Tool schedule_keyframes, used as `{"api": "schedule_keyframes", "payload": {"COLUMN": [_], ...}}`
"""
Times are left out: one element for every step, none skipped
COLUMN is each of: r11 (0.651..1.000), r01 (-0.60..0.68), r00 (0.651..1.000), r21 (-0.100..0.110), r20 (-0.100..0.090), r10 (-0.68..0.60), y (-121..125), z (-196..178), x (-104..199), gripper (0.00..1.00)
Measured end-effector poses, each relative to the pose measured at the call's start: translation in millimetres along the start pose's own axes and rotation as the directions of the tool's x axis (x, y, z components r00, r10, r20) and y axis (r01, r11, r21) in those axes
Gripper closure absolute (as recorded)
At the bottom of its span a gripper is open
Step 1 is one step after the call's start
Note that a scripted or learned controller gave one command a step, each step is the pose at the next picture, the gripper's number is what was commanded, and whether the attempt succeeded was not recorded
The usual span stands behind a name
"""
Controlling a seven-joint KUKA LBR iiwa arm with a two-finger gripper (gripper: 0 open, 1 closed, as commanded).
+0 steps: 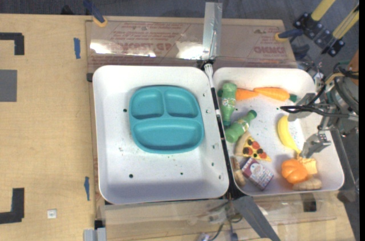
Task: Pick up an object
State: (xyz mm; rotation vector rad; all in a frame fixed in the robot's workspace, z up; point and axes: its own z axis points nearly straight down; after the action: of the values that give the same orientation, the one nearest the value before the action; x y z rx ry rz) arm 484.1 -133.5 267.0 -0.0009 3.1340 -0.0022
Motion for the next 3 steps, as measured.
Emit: {"api": "schedule_keyframes", "payload": {"r11": [1.000,0.990,0.997], "r01": [-0.019,-0.138,0.070], "r00": [1.000,0.990,0.998], "r21": [-0.002,0.001,-0.019], "r20": [-0.009,0.005,0.002], "r10": [0.019,0.138,-0.070], "y": [-33,-72,-75], "z": [78,178,179], "x": [-49,3,0], "gripper": [0.00,0.00,0.00]}}
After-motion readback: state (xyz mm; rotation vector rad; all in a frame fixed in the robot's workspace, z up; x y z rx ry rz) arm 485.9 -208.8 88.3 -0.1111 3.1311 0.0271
